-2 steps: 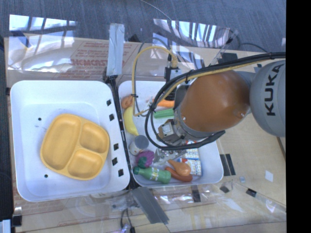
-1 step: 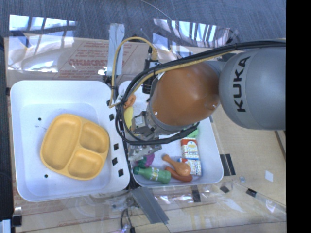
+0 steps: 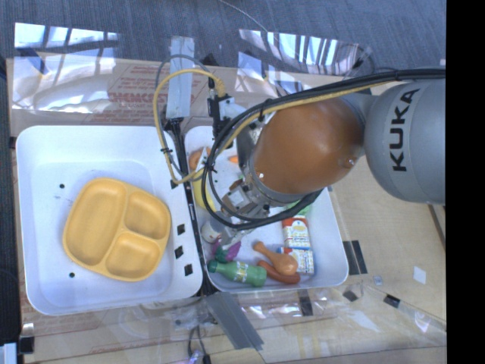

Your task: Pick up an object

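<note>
Several small items, a green bottle (image 3: 238, 272), an orange toy (image 3: 279, 262) and a labelled bottle (image 3: 299, 241), crowd the right bin (image 3: 333, 241) beneath the arm's wrist (image 3: 303, 149), where a blind descent risks a miss; the tool's state cannot be told.
</note>
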